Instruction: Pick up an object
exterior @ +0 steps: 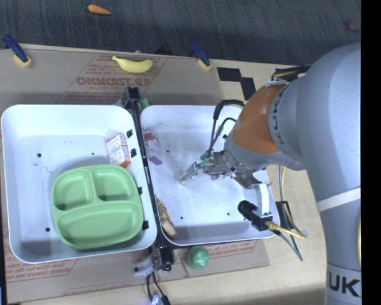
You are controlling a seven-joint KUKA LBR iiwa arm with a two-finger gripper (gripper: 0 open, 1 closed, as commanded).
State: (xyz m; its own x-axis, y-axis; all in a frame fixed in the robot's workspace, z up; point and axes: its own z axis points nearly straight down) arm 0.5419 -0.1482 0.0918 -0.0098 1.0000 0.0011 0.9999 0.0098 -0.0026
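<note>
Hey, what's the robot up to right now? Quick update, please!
Gripper low inside right bin, nothing seen between its jaws. Nearest item: small packet by the bin's left wall, apart from gripper. Green tray sits in left bin.

- My tool hangs low over the right bin, pointing left; I cannot tell how its fingers stand.
- A green divided tray lies in the left bin, a small red-and-white carton just beyond it.
- A crumpled wrapper lies by the right bin's left wall.
- On the table: a yellow banana behind the bins, a green ball in front.
</note>
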